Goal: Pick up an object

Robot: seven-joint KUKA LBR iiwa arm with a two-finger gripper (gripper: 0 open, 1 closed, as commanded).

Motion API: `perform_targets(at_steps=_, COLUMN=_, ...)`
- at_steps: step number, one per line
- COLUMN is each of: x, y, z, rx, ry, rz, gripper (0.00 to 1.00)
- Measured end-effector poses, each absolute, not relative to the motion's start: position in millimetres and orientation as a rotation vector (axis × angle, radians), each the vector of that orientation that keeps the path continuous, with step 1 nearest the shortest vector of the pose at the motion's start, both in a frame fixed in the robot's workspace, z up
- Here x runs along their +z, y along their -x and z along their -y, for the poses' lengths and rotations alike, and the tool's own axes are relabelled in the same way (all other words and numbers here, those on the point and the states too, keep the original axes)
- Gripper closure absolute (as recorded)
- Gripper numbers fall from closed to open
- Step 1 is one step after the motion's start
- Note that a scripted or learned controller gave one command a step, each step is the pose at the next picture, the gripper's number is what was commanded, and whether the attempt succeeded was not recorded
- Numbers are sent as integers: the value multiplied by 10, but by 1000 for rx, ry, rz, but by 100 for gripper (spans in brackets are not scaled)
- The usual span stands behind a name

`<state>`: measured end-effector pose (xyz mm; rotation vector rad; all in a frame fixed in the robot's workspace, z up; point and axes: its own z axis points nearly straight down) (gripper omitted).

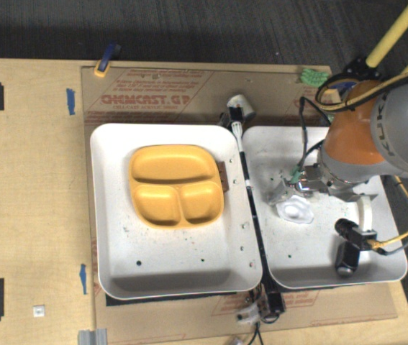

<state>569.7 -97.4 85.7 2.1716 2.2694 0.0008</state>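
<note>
End effector (pixel 292 185) grip state unclear, above small clear object (pixel 294 210), orientation indistinct, right bin (pixel 391 264)

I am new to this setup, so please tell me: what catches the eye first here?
The yellow tray, split into compartments, lies in the left bin. The grey and orange arm reaches over the right bin, its gripper low above a small clear object.

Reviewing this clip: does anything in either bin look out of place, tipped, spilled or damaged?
Nothing is spilled or visibly broken. The yellow divided tray lies face-up in the left bin, slightly askew. The end effector is down in the right bin above a small clear item, too blurred to identify.
</note>
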Motion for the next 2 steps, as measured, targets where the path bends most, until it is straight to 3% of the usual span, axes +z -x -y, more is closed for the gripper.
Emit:
perform_targets(at_steps=1, x=962, y=-5708, z=967, rx=5, ry=-2172, rz=-2268, gripper=100)
perform_targets(at_steps=2, x=1847, y=-5143, z=542, rx=1, ry=-2149, rz=-2292, gripper=100)
